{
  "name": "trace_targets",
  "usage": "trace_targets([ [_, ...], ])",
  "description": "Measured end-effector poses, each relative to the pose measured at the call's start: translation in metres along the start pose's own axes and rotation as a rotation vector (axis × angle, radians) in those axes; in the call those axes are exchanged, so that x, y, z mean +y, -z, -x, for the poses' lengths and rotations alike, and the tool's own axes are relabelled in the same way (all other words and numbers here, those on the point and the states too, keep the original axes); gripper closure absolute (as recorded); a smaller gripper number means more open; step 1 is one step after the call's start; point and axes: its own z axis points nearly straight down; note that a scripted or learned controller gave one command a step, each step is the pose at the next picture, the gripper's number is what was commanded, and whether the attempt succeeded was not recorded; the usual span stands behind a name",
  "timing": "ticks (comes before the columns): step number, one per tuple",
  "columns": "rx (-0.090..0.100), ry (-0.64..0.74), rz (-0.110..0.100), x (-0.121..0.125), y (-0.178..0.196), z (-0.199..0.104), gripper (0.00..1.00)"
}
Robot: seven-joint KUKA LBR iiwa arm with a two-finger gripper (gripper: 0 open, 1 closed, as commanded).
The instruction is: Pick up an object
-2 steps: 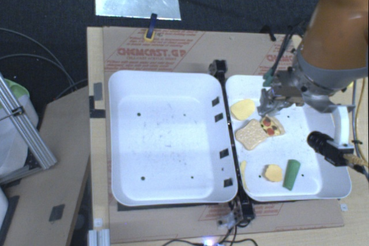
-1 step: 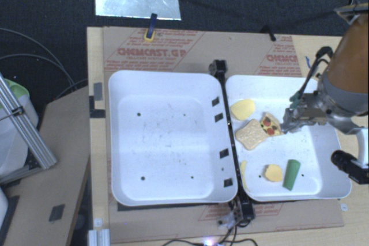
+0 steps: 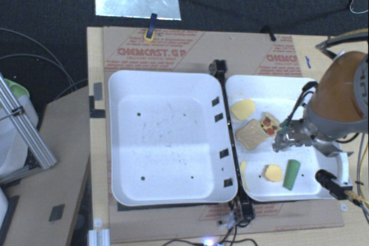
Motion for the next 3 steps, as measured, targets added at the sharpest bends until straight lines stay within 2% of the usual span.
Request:
trace_targets([
  [1, 0.002, 0.011, 0.002, -0.015, 0.026, -0.056, 1.0],
  [2, 0.002, 0.01, 0.003, -0.015, 0.026, -0.116, 1.0],
  [3, 0.002, 0.012, 0.014, 0.029, 0.123, -0.16, 1.0],
])
